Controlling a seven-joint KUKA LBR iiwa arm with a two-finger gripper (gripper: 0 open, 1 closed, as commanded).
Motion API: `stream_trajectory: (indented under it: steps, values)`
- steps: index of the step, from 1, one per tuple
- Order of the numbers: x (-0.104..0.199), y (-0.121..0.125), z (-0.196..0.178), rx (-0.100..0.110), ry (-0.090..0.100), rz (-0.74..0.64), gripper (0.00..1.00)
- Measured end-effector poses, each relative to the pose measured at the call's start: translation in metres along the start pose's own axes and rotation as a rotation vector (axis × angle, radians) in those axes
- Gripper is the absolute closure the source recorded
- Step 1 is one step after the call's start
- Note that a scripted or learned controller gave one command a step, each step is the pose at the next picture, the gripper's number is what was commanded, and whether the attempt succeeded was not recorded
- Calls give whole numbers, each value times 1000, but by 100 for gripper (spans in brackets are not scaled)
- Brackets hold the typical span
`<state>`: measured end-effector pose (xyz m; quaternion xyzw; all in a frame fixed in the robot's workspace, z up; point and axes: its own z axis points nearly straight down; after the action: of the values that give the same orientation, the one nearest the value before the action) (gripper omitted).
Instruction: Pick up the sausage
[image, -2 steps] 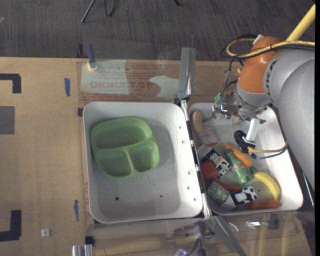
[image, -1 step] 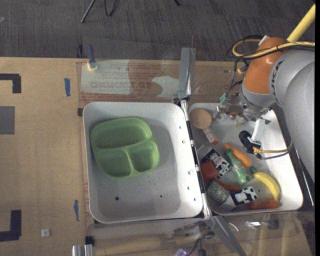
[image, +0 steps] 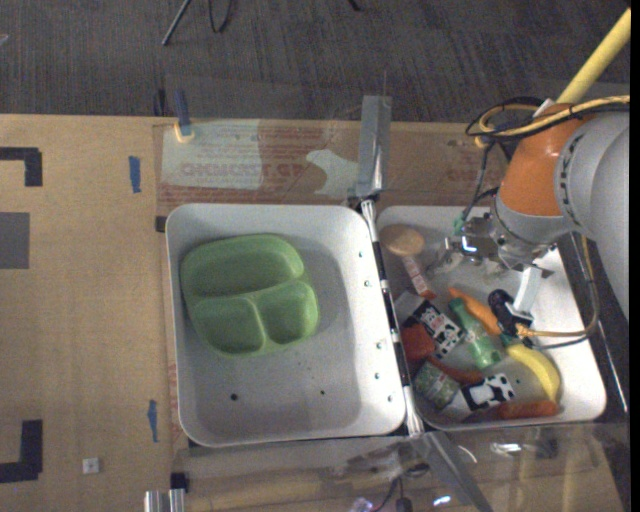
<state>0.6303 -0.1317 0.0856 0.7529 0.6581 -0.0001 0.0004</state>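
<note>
Crowding sausage (image: 530, 408): banana (image: 537, 369), cow toy (image: 487, 393).

I count two bins (image: 270, 420), one green tray (image: 250, 292), one banana (image: 538, 368), one carrot (image: 475, 310) and one wooden spoon (image: 408, 250).

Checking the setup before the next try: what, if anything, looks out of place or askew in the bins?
The toys lie jumbled at odd angles, crowded in the right bin. The green tray sits askew in the left bin. Nothing looks spilled or damaged.
</note>
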Motion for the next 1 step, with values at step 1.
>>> stream_trajectory:
  steps: [1]
  values:
    - [1, 2, -12, -5, 0, 0, 100]
